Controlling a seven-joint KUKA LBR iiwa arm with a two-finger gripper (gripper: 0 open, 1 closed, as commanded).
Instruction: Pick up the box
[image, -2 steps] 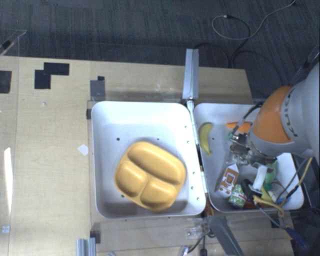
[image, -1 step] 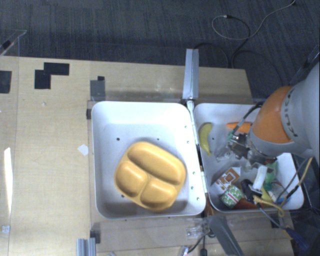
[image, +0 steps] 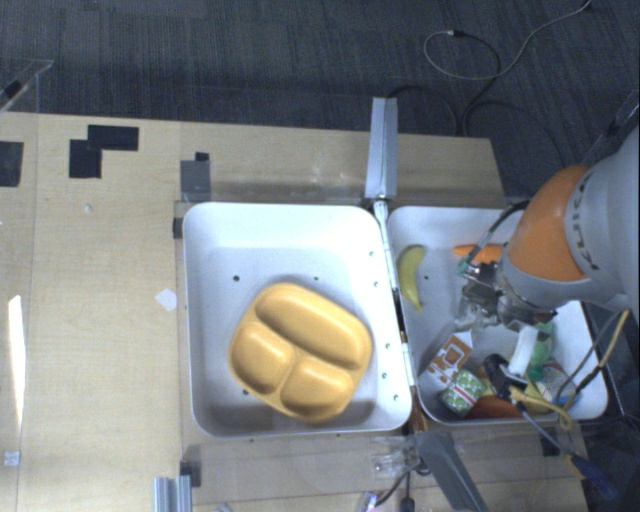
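Note:
The box, a small brown and white carton, lies in the right bin near its front left part. My gripper hangs over the middle of that bin, just up and to the right of the box, under the grey wrist and its orange band. The arm's bulk hides the gripper's lower part and whatever lies beneath it.
A yellow-green banana lies along the right bin's left wall. A green and white packet, a white bottle and other small items crowd the front. A large yellow loaf-shaped object fills the middle of the left bin.

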